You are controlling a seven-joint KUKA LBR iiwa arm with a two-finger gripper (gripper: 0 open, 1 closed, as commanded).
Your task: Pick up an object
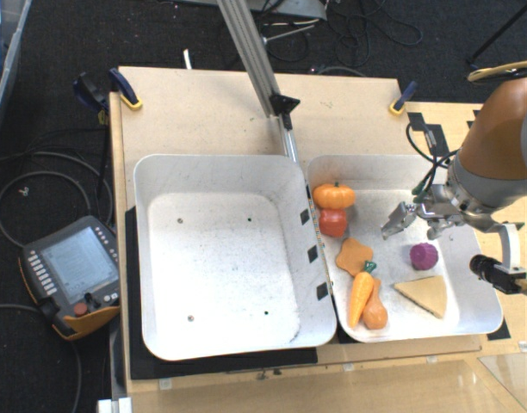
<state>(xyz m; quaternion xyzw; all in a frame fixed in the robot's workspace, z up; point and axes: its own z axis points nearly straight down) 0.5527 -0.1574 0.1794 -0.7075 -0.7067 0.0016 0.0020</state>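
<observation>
The right bin (pixel 470 317) holds several toy foods. An orange pumpkin (pixel 334 196) sits at its upper left with a red tomato (pixel 333 223) just below it. A brown-orange slice (pixel 354 255), a carrot (pixel 360 295) and an orange pear-shaped piece (pixel 375 311) lie lower down. A purple ball (pixel 424 255) and a tan cheese wedge (pixel 424 296) lie on the right side. My gripper (pixel 418 222) hangs over the bin's upper middle, just above and left of the purple ball. It is open, with nothing between its fingers.
The left bin (pixel 160 188) lies beside the right one, their rims overlapping in the middle. A slanted metal bar (pixel 251 46) reaches down to the bins' shared top edge. A teach pendant (pixel 70 274) lies on the floor at left.
</observation>
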